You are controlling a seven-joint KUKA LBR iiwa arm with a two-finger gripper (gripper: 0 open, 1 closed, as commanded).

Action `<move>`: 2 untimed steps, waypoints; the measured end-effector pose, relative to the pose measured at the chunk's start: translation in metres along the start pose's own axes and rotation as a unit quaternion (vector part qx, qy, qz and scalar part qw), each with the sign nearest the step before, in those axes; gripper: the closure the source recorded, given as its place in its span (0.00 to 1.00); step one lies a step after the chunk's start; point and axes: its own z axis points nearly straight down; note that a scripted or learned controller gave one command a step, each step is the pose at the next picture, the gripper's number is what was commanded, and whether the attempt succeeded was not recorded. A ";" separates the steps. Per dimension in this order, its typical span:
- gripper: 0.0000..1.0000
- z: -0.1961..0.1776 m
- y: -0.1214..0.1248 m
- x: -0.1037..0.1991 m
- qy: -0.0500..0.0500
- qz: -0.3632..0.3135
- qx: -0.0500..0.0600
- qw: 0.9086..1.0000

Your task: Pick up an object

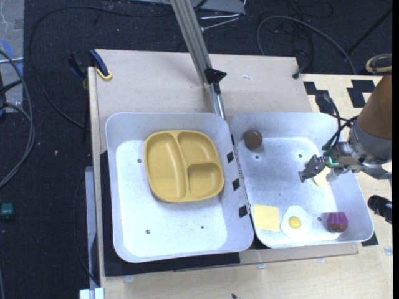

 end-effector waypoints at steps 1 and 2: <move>0.00 -0.001 0.001 0.000 0.000 0.000 -0.001 1.000; 0.00 0.052 -0.009 -0.005 0.000 0.001 0.001 1.000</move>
